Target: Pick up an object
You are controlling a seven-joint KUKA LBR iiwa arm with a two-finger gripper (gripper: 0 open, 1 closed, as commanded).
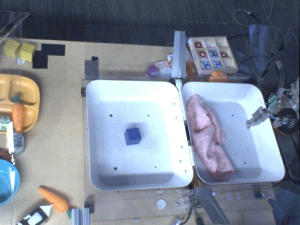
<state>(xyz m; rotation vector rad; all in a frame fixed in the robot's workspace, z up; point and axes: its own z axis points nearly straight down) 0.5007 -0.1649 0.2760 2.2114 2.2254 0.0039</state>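
A small blue cube (132,135) lies near the middle of the left white bin (101,97). A crumpled pink cloth (208,137) stretches along the left side of the right white bin (262,100), from its back to its front edge. My gripper (256,118) reaches in over the right bin's right rim, low above the bin floor. It is well apart from the cloth, with bare white floor between them. Nothing shows in its grasp. The arm behind it is mostly cut off at the frame's right edge.
A metal divider (178,55) stands behind the seam between the bins. A tic-tac-toe board (212,55) and small toys sit behind the bins. On the bench at left are a yellow tray (26,90), a blue bowl (7,182) and a toy carrot (55,199).
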